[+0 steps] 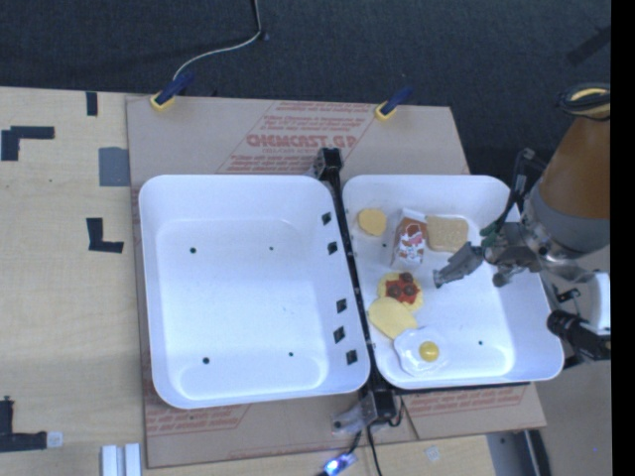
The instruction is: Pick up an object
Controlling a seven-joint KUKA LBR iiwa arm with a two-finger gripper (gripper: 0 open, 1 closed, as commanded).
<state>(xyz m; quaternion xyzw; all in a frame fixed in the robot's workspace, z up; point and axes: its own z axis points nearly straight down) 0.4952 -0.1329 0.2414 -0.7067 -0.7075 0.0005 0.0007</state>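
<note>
Jaws state unclear, gripper (458,265) hovering in right bin (496,360), nothing held; nearest target tan bread slice (446,232), just beside red-white packet (411,239); best to drop straight down, centre on slice, avoid nudging packet

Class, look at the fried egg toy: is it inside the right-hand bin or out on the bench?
Inside. The fried egg lies flat on the floor of the right bin, near its front wall.

Seen from above: two white bins (238,191) side by side, gripper (458,265) hanging over the right bin (496,191) beside a toast slice (446,232), fried egg (422,351) near the front rim.
</note>
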